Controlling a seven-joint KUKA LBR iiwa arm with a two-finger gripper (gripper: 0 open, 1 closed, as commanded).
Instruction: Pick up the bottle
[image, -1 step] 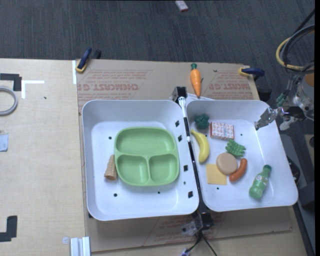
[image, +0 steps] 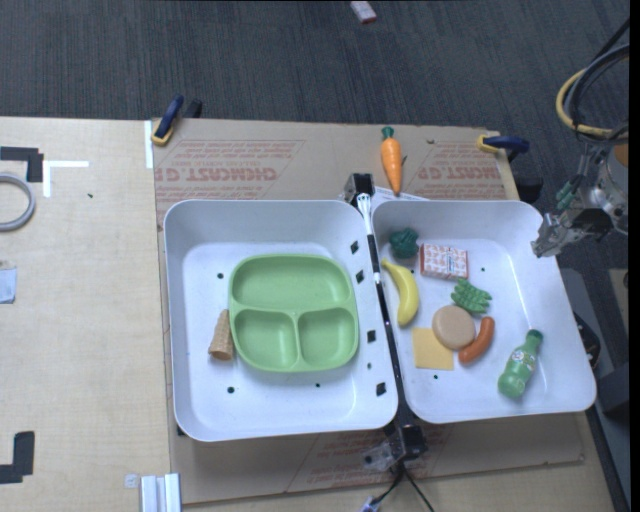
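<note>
I see the bottle (image: 520, 366) lying in the right bin (image: 560, 300), near its front right corner. It is green with a light label, and it lies tilted, with the cap pointing to the back and a little to the right. Nothing touches it.

Just to the left of the bottle there is a sausage (image: 478, 339), and it leans against a round tan bun (image: 453, 326). A yellow cheese slice (image: 433, 350) lies under the front edge of the bun. Behind the bun I see a small green leafy piece (image: 470, 296), then a pink wafer (image: 444, 262) and a dark green broccoli (image: 403, 242). A banana (image: 403, 291) lies along the left wall of this bin.

The left bin (image: 190, 330) carries a green divided plate (image: 294, 312), and an ice cream cone (image: 221, 335) rests just beside the left edge of the plate.

On the bench (image: 80, 350), behind the bins, a toy carrot (image: 390, 159) lies on the cardboard sheet (image: 250, 165).

The end effector (image: 553, 237) is at the right edge of the right bin, toward the back, well apart from the bottle. I see no object between its parts, but whether it is released or clenched I cannot tell from this view.
</note>
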